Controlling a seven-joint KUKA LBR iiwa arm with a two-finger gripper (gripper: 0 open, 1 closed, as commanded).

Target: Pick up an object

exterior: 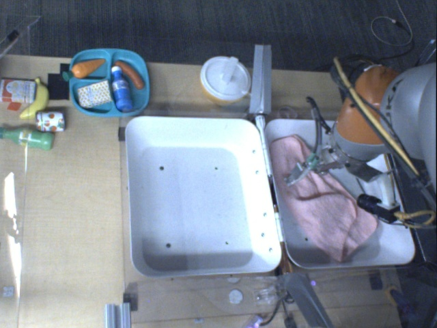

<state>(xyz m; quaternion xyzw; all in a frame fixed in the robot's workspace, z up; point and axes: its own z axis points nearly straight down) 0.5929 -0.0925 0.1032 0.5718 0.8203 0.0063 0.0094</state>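
Observation:
A crumpled pink cloth lies in the right white bin and covers most of its floor. My gripper reaches in from the right and sits low over the cloth's upper left part, at or just above its surface. The grey arm with its orange band rises behind it at the right. No part of the cloth looks lifted off the bin floor.
The left white bin stands beside the right one, with a metal divider post behind their shared edge. On the bench at the back left are a blue divided plate of toy food, a white lidded cup, a banana, a small can and a green bottle. Cables hang over the right bin's right side.

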